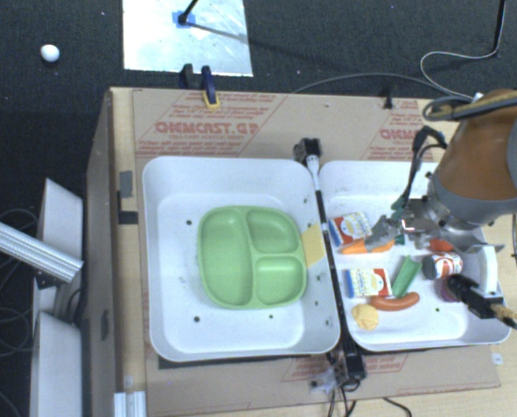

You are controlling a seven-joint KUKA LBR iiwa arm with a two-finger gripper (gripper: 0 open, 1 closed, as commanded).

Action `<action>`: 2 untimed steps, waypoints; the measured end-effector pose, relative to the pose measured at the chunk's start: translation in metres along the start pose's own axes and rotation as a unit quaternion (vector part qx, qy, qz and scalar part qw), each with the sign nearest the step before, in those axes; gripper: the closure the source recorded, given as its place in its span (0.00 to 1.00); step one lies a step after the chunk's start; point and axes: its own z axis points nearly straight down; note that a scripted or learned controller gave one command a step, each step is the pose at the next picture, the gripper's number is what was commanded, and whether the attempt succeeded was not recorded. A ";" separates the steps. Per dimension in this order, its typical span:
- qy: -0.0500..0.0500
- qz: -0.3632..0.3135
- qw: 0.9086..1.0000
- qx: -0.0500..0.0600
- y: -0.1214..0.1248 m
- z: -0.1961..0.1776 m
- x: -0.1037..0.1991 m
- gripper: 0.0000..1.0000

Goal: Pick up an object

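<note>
- A brown cardboard-faced worktop (241, 115) with red printed lettering carries two shallow white plastic bins side by side.
- The left bin (167, 233) holds a pale green divided plate (249, 257), smooth and rounded, with one large compartment and two smaller ones; a small yellow square piece (314, 247) lies just beside the plate's right edge.
- The right bin (362, 181) holds small toy foods: a red-and-white packet (354, 226) near the top left, an orange carrot-like piece (362, 248) below it, a second printed packet (366, 281), a green elongated piece (405, 276) lying tilted, a reddish sausage (395, 301), and a yellow lump (366, 318) at the bottom.
- The jaws (388, 231) sit low over the right bin, just above the carrot-like piece's right end; I cannot tell how far open they are, or whether they grip anything.
- The arm (484, 159) comes in from the right, its orange band bulky above the grey wrist, angled down and leftward.
</note>
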 end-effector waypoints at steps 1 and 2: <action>-0.002 0.001 1.000 -0.006 0.067 0.099 -0.037 0.00; -0.001 -0.001 1.000 -0.007 0.141 0.098 -0.017 0.00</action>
